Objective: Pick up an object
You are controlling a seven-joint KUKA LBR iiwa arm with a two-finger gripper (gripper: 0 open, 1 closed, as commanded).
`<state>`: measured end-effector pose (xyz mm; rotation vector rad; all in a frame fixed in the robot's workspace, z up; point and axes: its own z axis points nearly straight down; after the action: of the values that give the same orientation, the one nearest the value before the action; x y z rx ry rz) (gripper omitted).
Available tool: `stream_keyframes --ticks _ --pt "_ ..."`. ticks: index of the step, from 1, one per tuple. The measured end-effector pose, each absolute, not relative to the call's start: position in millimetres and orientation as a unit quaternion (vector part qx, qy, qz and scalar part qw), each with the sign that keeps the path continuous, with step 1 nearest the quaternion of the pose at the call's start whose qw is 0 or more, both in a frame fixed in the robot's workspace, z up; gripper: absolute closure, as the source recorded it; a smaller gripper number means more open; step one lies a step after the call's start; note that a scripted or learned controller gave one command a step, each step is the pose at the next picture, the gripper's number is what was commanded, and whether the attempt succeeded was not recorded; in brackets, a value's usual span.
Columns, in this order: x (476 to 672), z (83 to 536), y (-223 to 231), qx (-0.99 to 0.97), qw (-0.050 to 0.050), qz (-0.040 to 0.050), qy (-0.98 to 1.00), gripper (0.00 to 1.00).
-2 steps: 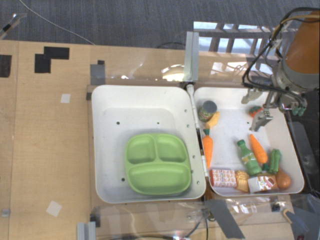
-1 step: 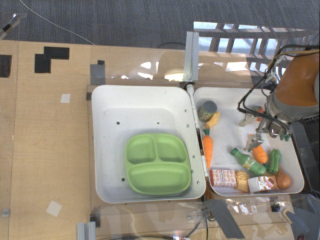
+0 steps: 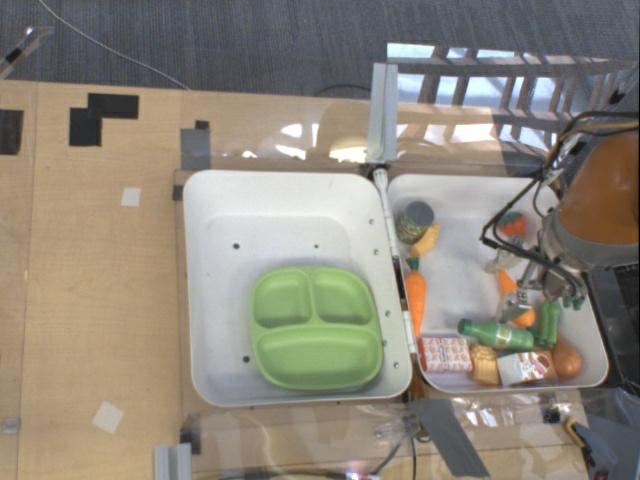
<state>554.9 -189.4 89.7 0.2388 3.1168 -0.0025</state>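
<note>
My gripper (image 3: 527,293) hangs low in the right bin (image 3: 455,218), near its right wall, above a heap of small toy foods. I cannot tell how it stands, open or closed; cables and metal parts blur together there. My arm (image 3: 600,203) comes in over the bin's right edge, its orange band round and glossy.

Taking the right bin as the mark: along its left wall lies a smooth, tapered orange carrot (image 3: 415,298), point toward the near edge. Beyond it, toward the far left corner, stands a round tin (image 3: 414,218) with a grey lid, and a yellow curved piece (image 3: 427,239) touches it. Along the near wall sit a flat red-and-white packet (image 3: 445,353), a green plastic bottle (image 3: 497,334) lying on its side, a white carton (image 3: 524,367) and a brown egg-shaped thing (image 3: 567,361) in the near right corner.

Left of the right bin is the left bin (image 3: 230,208), white and shallow with rounded corners. In it rests a matte green plate (image 3: 316,328) with three compartments.
</note>
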Motion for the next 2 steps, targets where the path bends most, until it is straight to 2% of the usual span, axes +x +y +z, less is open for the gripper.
stream_keyframes --ticks 1,2 --pt "560.3 105 -188 0.072 0.016 -0.0028 0.997 1.00" --pt "496.0 93 -161 -0.062 0.015 -0.0045 0.998 1.00"
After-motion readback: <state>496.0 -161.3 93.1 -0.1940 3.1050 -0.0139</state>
